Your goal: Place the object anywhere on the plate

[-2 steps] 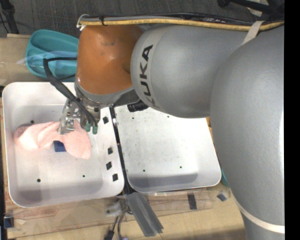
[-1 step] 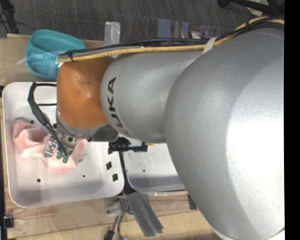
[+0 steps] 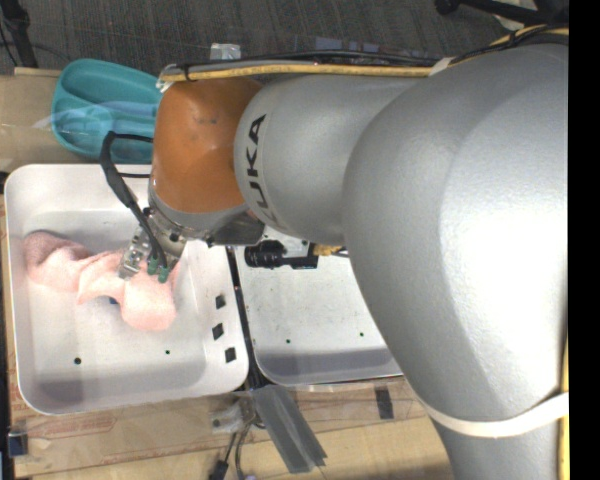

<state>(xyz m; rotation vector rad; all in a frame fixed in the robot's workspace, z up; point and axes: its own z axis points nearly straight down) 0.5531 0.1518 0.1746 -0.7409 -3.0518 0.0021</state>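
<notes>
The pink object lay in the left bin, in its upper half, and it looked soft, like a cloth or a plush thing. Its long axis ran from the left wall of the bin toward the middle, roughly across the picture, with a rounder lump at its right end, lower than the rest. The gripper stood directly over this right part of the object, very close to it or touching it. So the object lay mostly to the left of the gripper and a little under it. Whether the jaws were apart or together I cannot tell, because the wrist with its orange band hid most of the tool, and I saw nothing of the object clearly between them.

A black cable ran down along the wrist to the tool. The grey arm covered a great part of the right bin, which sat just beside the left one. Behind the left bin, on the bench, rested a teal thing; it could be the plate, but I cannot say surely.

In my judgement, the coming move depended on closing across the short width of the object near its right end.
</notes>
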